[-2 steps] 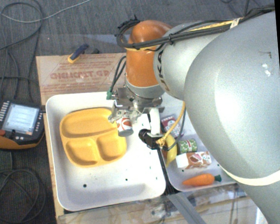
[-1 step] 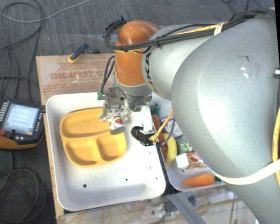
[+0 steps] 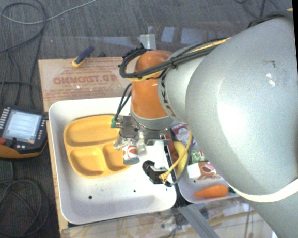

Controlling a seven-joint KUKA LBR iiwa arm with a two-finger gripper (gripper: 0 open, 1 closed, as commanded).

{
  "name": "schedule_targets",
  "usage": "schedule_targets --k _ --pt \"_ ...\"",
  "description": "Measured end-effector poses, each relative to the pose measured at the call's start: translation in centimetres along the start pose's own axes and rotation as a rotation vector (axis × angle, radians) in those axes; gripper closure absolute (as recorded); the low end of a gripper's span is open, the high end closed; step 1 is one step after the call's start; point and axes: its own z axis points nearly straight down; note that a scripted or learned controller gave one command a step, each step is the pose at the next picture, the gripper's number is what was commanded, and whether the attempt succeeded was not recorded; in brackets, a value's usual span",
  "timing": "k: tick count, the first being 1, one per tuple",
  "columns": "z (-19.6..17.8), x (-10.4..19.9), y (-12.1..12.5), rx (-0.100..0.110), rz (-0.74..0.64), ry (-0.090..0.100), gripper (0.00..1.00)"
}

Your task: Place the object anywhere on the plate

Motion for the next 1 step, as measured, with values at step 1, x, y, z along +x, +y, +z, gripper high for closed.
schedule_targets --k 1 --pt "-0.01 0.05 -0.01 0.0 0.0 0.002 0.0"
